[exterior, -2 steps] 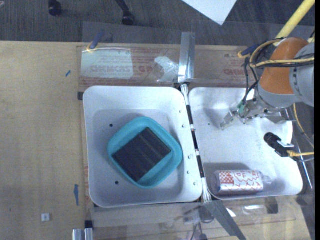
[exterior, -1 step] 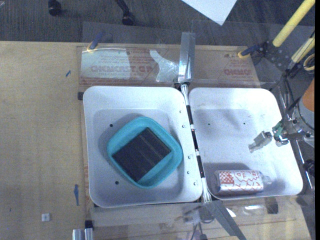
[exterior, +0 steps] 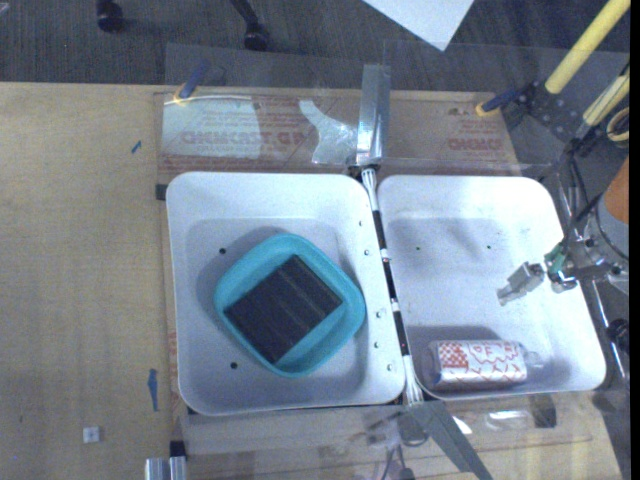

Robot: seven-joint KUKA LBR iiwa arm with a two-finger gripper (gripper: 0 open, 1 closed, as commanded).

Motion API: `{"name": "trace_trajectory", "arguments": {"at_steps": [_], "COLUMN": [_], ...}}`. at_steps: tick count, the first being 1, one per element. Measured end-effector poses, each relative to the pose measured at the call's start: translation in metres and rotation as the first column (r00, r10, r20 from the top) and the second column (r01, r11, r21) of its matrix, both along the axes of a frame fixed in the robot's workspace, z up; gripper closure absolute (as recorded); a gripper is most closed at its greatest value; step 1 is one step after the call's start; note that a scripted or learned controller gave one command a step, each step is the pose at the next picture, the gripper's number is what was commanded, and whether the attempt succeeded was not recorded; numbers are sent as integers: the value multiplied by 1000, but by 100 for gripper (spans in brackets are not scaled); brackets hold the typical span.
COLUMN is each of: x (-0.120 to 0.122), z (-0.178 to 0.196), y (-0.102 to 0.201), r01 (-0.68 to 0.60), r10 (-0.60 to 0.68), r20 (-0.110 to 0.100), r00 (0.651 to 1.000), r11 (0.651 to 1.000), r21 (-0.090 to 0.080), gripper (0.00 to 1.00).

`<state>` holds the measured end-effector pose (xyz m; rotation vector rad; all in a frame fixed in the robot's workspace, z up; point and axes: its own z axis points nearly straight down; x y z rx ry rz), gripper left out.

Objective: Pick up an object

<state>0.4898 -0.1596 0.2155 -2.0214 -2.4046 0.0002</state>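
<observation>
A tube with a red and white pattern (exterior: 482,360) lies on its side near the front wall of the right bin (exterior: 470,223). In the left bin (exterior: 200,218) rests a teal square dish (exterior: 290,303) with a dark ribbed block inside it. My gripper (exterior: 520,283) hangs over the right side of the right bin, above and to the right of the tube, apart from it. Nothing shows between its fingertips.
A metal divider (exterior: 374,118) stands at the back between the bins. Cables and a yellow pole (exterior: 595,28) crowd the back right. The arm's body fills the right edge beside the right bin.
</observation>
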Motion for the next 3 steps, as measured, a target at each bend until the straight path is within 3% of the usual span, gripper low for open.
{"name": "trace_trajectory", "arguments": {"at_steps": [1,2,3], "x": [-8,80,166], "z": [-127,-127,-128], "y": [53,36,59], "r01": [-125,-188,-102], "r10": [125,188,102], "r20": [10,9,6], "r00": [992,982,995], "r11": [992,982,995], "r21": [-3,-4,-2], "gripper": [0,0,0]}}
